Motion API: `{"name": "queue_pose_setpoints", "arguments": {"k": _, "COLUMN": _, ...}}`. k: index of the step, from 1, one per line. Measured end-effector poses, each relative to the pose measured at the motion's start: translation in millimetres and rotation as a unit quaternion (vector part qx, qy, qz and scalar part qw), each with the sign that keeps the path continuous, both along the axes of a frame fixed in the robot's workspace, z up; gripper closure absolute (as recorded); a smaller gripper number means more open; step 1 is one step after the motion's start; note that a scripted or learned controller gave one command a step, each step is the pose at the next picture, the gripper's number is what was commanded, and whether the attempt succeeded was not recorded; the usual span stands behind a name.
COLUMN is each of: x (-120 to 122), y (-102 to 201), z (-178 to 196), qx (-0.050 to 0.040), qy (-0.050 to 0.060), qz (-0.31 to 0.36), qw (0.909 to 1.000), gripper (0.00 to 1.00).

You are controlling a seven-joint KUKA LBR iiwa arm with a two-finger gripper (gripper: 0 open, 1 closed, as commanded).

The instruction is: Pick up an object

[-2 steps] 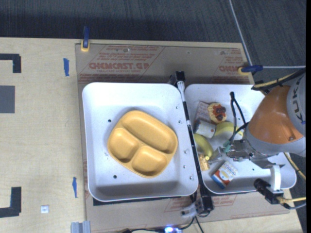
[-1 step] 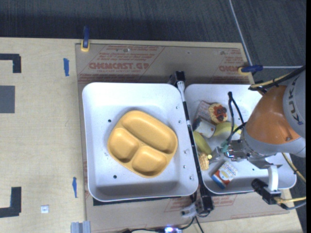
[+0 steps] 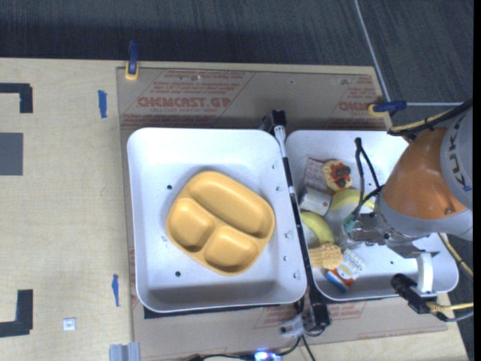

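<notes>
The right bin [image 3: 443,277] holds several small items along its left side. A printed snack packet [image 3: 334,173] lies at the back, with a small white tub [image 3: 314,200] and a yellow-green round fruit [image 3: 346,200] just in front of it. Nearer the front are a yellow fruit [image 3: 317,228], a tan waffle-like piece [image 3: 325,256] and a white wrapper with red and blue [image 3: 342,274]. My gripper [image 3: 356,230] hangs low over this cluster, between the round fruit and the wrapper. The orange band [image 3: 421,186] and the wrist hide its tip.
The left bin [image 3: 150,156] carries a large yellow divided plate [image 3: 218,220]. A black rail [image 3: 289,194] runs between the bins. Black cables [image 3: 364,168] loop off the wrist over the right bin's back. Cardboard [image 3: 188,96] lies under both bins.
</notes>
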State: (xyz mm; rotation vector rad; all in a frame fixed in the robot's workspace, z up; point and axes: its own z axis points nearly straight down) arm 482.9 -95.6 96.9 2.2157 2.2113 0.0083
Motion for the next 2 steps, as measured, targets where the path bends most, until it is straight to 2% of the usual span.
{"name": "queue_pose_setpoints", "arguments": {"k": 1, "x": 0.1, "y": -4.9, "z": 1.5, "qx": -0.0043, "qy": -0.002, "qz": -0.003, "qw": 1.0, "gripper": 0.0}}
{"name": "queue_pose_setpoints", "arguments": {"k": 2, "x": -0.9, "y": -5.2, "z": -6.0, "qx": -0.0052, "qy": -0.001, "qz": -0.004, "qw": 1.0, "gripper": 0.0}}
